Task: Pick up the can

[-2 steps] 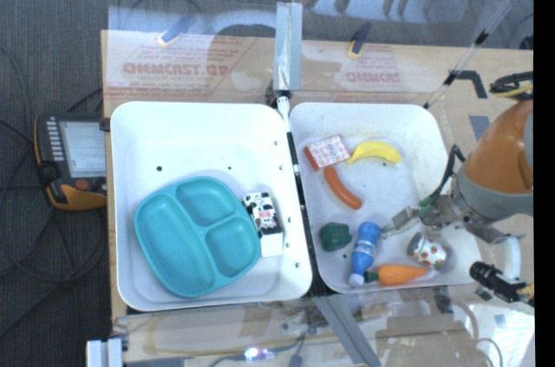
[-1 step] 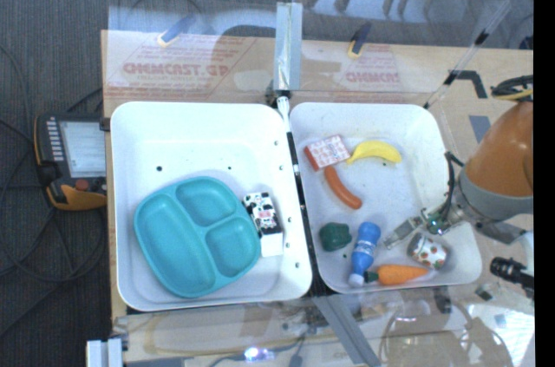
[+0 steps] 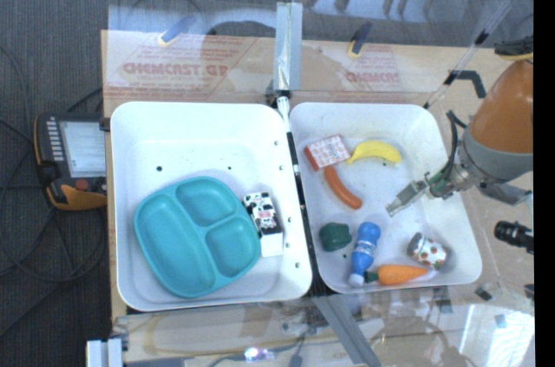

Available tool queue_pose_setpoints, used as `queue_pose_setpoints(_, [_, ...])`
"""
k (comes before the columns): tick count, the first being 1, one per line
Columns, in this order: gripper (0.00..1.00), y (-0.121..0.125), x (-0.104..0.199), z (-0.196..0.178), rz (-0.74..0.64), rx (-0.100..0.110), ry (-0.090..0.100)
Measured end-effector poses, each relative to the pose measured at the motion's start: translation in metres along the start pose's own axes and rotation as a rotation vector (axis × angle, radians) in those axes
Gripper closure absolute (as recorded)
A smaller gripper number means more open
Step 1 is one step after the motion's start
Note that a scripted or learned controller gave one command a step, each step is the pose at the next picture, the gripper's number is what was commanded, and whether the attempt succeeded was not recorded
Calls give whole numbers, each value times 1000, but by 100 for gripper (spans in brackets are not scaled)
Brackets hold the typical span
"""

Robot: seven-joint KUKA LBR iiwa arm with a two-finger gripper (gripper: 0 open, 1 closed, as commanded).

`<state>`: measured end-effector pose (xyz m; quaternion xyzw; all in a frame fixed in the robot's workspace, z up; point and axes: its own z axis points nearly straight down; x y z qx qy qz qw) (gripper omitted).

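The can (image 3: 427,251) is small, with a white patterned wrap and a grey end. It lies on its side near the front right corner of the right bin (image 3: 451,131). My gripper (image 3: 404,200) hangs over the middle right of that bin, pointing left and down from the orange-banded wrist (image 3: 507,118). It is behind and slightly left of the can, clearly apart from it, with nothing visibly in its grasp.
The right bin also holds a red-white packet (image 3: 327,152), a banana (image 3: 375,152), a sausage (image 3: 343,186), a green lump (image 3: 334,236), a blue bottle (image 3: 363,252) and a carrot (image 3: 402,274) beside the can. The left bin (image 3: 139,131) holds a teal divided plate (image 3: 196,235) and a black-white carton (image 3: 263,219).
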<state>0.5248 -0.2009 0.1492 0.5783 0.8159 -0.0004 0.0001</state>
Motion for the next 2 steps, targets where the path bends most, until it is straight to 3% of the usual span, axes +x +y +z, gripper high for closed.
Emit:
queue_pose_setpoints(1, [0, -42, -4, 53, 37, -4, 5])
queue_pose_setpoints(2, [0, -30, 2, 55, 449, -25, 5])
